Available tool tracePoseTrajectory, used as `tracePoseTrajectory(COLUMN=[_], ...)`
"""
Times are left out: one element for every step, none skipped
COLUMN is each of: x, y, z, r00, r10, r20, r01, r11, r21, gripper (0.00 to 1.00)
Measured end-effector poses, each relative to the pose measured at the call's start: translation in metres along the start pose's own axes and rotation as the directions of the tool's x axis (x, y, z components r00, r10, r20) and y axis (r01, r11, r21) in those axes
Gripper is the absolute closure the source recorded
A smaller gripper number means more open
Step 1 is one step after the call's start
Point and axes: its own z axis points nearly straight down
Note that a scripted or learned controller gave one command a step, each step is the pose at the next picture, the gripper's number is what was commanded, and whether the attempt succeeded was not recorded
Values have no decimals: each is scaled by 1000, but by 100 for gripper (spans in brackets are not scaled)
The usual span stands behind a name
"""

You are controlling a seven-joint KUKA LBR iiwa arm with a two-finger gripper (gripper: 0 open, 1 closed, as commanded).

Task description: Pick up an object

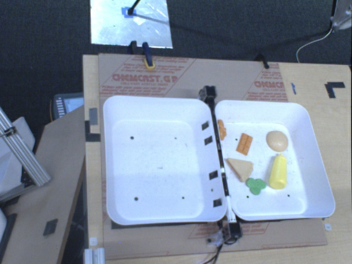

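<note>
The right bin (313, 142) holds several small toy foods. An orange ridged block (244, 143) lies near its middle. A second orange piece (221, 130) rests against the bin's left wall. A tan egg-shaped piece (277, 141) sits to the right, with a yellow bottle-like piece (278, 171) just below it. A beige wedge (240, 169) lies at lower left, and a small green piece (255, 185) touches its lower right corner.
The left bin (118, 125) stands beside the right one, joined by a black clipped divider (218, 153). A shiny metal plate (130, 14) lies beyond the bench at top. An aluminium rail (22, 153) slants in at left.
</note>
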Motion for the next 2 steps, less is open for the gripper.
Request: tracePoseTrajectory(x=[0, 0], y=[1, 1], z=[-11, -11], r00=[1000, 1000], r10=[-3, -3], r20=[1, 1], r01=[3, 3], r11=[1000, 1000], r21=[-4, -3], gripper=[100, 0])
